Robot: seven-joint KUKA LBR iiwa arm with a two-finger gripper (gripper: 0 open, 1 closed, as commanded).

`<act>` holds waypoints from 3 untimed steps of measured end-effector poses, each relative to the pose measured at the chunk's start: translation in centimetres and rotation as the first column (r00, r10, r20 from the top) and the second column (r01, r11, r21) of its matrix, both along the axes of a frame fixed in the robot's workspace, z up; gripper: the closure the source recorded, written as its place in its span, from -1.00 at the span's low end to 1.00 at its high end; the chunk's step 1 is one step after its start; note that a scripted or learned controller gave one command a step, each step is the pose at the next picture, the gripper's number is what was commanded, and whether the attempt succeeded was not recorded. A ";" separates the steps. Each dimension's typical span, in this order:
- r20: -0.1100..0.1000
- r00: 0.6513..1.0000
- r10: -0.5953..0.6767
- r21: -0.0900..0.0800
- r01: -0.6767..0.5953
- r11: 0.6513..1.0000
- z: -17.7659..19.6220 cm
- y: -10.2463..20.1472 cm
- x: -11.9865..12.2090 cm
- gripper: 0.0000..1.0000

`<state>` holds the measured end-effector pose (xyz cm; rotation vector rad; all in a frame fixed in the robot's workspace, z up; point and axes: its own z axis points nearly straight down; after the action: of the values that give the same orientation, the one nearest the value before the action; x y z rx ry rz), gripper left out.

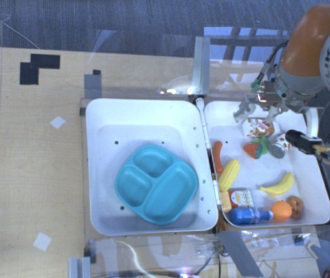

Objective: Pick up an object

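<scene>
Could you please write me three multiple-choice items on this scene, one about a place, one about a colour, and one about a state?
1. Where does the plate lie?
A. in the left bin
B. in the right bin
C. on the bench outside the bins

2. What colour is the bottle?
A. green
B. blue
C. white

3. How does the corn stand to the gripper?
A. clamped in it
B. lying in the bin, apart from it
C. hanging above the bin

Answers:
1. A, since the plate rests on the floor of the left bin.
2. B, as its body is blue.
3. B, because the corn lies on the right bin's floor while the gripper hovers near the far end.
</scene>
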<state>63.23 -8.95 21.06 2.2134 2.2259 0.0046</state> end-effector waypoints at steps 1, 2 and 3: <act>0.001 0.989 0.148 -0.001 -0.148 0.989 -3.2 -4.1 -6.2 -1.00; 0.003 0.994 0.107 -0.002 -0.107 0.994 -11.4 -7.9 -0.5 -1.00; 0.011 0.994 0.110 -0.004 -0.110 0.994 -10.1 -7.9 -0.3 1.00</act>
<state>62.96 -16.81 10.93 2.0809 2.3368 0.0141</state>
